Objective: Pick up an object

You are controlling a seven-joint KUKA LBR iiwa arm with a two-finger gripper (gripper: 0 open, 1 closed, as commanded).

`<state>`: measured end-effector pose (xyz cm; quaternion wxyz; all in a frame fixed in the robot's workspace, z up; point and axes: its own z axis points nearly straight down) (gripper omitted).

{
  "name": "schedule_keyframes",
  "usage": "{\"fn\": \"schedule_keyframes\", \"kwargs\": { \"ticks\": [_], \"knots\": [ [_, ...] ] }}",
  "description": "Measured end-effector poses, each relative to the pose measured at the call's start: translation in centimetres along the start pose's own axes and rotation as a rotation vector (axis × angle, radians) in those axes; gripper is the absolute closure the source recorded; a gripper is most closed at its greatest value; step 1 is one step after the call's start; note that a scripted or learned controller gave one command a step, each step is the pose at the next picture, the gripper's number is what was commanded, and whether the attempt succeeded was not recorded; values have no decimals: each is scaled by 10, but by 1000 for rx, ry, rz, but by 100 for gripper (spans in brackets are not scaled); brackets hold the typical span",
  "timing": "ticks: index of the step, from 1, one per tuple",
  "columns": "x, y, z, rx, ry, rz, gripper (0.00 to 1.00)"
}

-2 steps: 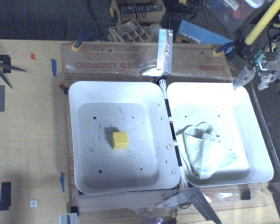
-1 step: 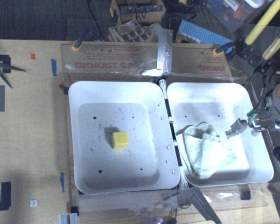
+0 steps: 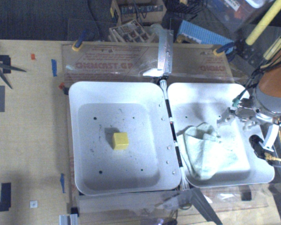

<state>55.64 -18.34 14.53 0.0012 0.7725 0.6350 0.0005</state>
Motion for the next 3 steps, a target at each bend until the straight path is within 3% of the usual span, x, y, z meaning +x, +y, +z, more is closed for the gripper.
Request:
{"fn": "schedule_keyframes", "kwargs": {
  "ticks": [1, 2, 3],
  "knots": [
    [69, 29, 58, -4, 1, 375, 0],
    [71, 85, 59, 6, -2, 834, 0],
    [75, 87, 47, 2, 1, 828, 100]
  ]
}}
